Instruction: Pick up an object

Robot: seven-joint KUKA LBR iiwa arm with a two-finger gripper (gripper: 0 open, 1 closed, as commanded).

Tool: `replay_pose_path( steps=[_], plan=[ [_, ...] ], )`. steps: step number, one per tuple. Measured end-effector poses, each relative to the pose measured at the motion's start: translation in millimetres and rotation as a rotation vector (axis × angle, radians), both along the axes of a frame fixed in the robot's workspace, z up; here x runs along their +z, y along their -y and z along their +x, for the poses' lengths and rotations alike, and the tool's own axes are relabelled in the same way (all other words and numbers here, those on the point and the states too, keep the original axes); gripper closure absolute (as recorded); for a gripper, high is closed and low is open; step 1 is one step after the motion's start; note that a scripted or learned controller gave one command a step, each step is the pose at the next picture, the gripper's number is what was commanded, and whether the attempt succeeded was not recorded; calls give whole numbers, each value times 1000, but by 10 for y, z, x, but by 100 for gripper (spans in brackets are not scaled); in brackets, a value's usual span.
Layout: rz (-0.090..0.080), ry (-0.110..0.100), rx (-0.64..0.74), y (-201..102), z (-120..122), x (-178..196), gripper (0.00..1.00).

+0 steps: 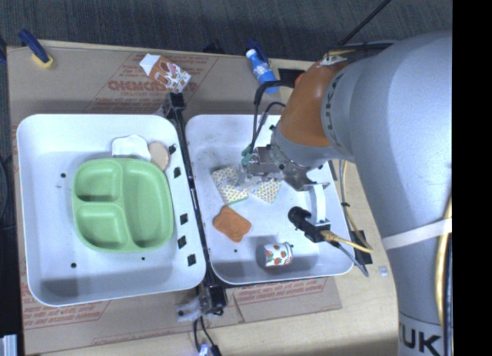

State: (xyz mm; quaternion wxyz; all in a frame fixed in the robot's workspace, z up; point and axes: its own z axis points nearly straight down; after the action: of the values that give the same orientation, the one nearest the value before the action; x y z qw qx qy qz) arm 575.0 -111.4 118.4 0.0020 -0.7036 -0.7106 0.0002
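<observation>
- Arm [384, 116]: smooth grey casing with an orange band, filling the view from 1 to 5 o'clock; white letters "UK" show at its base, at 5 o'clock.
- Left bin [34, 216]: shallow white plastic with rounded corners, at 9 o'clock.
- Right bin [204, 139]: the same make, scuffed floor, just right of centre.
- Plate [123, 204]: glossy green, three compartments, in the left bin.
- Cloth [231, 185]: patterned, crumpled, mid right bin, under the gripper.
- Gripper [252, 168]: low over the cloth; I cannot tell how it stands.
- Sponge [232, 224]: orange, rough, at 6 o'clock of the cloth.
- Cup [277, 254]: small, white with red print, on its side at the bin's 6 o'clock edge.
- Cardboard [115, 85]: red print, unreadable.
</observation>
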Motion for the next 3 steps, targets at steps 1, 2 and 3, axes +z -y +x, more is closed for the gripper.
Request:
replay_pose_path(
  steps=[1, 2, 3],
  plan=[
    [-4, 3, -6, 806, -520, 880, 100],
    [-3, 2, -5, 798, -519, 875, 0],
    [0, -3, -2, 181, -587, -1, 0]
  ],
)
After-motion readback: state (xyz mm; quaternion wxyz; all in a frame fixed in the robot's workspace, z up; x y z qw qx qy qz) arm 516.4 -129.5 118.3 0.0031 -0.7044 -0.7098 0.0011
